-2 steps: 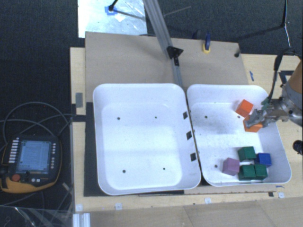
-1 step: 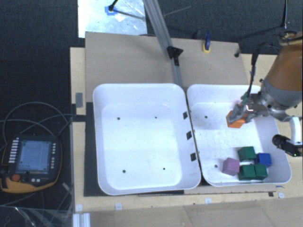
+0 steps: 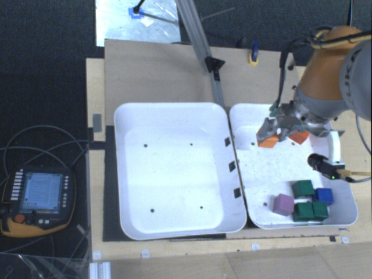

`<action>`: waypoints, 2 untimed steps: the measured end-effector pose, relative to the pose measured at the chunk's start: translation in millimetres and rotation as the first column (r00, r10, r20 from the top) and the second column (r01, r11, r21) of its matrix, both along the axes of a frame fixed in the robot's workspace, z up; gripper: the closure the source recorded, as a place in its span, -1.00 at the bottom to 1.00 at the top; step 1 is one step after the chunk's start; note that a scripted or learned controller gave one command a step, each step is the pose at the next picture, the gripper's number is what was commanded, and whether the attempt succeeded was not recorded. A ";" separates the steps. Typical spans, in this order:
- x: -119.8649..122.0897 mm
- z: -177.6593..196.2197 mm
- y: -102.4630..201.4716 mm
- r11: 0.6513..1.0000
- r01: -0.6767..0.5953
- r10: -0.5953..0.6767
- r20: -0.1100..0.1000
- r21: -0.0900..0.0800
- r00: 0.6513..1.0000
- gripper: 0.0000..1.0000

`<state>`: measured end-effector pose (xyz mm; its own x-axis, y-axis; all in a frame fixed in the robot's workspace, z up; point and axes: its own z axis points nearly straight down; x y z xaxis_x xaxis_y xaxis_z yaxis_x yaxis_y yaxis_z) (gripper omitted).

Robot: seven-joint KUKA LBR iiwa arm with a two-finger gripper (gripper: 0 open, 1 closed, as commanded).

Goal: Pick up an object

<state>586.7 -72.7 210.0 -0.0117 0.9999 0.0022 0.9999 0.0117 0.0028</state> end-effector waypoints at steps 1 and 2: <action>24.7 13.6 44.0 1.000 0.001 -0.001 0.001 0.000 1.000 1.00; 48.3 26.2 96.0 1.000 0.001 -0.001 0.002 0.000 1.000 1.00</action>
<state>635.0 23.3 236.3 -0.0109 0.9999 0.0023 0.9999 0.0109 0.0044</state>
